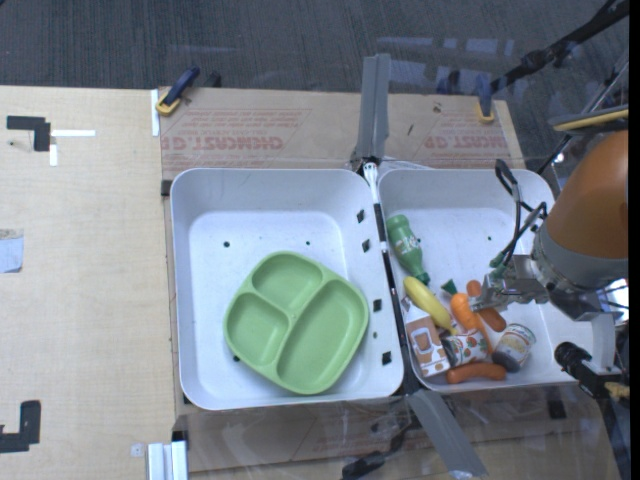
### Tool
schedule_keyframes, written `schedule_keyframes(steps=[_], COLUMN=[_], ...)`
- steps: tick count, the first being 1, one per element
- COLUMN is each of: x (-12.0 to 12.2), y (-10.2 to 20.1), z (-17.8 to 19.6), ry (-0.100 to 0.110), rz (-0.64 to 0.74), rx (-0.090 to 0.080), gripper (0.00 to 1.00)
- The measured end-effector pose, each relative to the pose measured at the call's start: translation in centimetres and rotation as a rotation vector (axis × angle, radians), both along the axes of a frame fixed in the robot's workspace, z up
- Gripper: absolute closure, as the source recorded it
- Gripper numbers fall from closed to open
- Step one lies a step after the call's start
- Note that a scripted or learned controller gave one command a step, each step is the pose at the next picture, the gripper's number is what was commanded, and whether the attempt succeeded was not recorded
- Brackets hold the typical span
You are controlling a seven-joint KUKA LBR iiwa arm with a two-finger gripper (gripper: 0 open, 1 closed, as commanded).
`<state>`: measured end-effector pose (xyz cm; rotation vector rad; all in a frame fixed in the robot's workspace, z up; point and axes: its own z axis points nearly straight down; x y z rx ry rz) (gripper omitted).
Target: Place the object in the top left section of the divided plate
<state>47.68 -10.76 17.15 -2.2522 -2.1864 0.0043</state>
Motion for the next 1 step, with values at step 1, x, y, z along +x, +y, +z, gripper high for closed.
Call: schedule_keyframes(steps=[1], x=[0.1], y=[4.7], z=[1.94], ry=[-0.002], rz=[0.093], rx=[-0.001], gripper=[1.0])
